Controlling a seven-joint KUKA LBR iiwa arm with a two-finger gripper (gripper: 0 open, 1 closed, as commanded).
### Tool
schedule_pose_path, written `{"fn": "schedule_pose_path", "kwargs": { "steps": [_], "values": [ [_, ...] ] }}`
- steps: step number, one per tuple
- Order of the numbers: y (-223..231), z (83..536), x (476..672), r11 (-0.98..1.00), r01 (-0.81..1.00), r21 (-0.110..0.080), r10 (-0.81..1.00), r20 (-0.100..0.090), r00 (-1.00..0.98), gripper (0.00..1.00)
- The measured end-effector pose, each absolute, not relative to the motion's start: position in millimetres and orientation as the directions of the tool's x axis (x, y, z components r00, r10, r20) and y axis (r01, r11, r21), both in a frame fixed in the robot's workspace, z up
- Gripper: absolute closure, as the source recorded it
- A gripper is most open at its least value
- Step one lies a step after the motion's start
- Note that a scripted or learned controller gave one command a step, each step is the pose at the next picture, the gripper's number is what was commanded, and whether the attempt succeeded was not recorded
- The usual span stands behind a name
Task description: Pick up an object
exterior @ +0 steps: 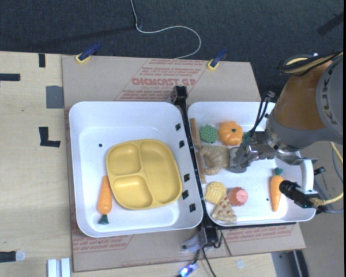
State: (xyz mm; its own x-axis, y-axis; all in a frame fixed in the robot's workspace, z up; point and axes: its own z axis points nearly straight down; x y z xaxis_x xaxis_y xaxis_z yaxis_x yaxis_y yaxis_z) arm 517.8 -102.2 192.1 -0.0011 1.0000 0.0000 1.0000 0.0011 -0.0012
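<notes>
- On the left side of the surface (pixel 23 154) the left bin (pixel 83 120) holds a yellow divided plate (pixel 143 173) with a carrot (pixel 104 196) lying just beside its left edge. Both are well apart from the arm, so they are unlikely targets from here.
- On the cardboard sheet (pixel 161 79) behind the bins there is red printing. It looks like "CHEMCAST GP", though the smaller lines under it are too blurred to read.
- In the right bin (pixel 251 215) the toys crowd together: a green piece (pixel 207 133), a small pumpkin (pixel 230 133), a tan lump (pixel 214 159), a waffle-patterned piece (pixel 215 191), a red round piece (pixel 238 197) and a wedge (pixel 224 212).
- The pincer (pixel 240 161) sits low just right of the tan lump, below the pumpkin. I cannot tell whether it is released or clenched, and no object is visible in it.
- Risk: with things so close, the descent may shove the tan lump aside or pinch two toys at once, and a rounded toy could squirt out.
- A second carrot (pixel 275 192) lies right of the pincer, near the wrist hardware, and a sweep could knock it.
</notes>
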Motion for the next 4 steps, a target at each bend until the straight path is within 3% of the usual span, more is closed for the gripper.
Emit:
{"fn": "schedule_pose_path", "kwargs": {
  "steps": [1, 2, 3, 4],
  "values": [
    [-102, 225, 518.0, 0.002, 1.000, -0.001, 1.000, 0.000, -0.002, 1.00],
    [-47, 233, 531.0, 0.007, 1.000, -0.004, 1.000, 0.002, -0.007, 1.00],
    [-31, 213, 537.1, 0.003, 1.000, -0.007, 1.000, 0.000, -0.003, 1.00],
    [-26, 229, 544.4, 0.002, 1.000, -0.003, 1.000, 0.000, -0.002, 1.00]
  ]
}}
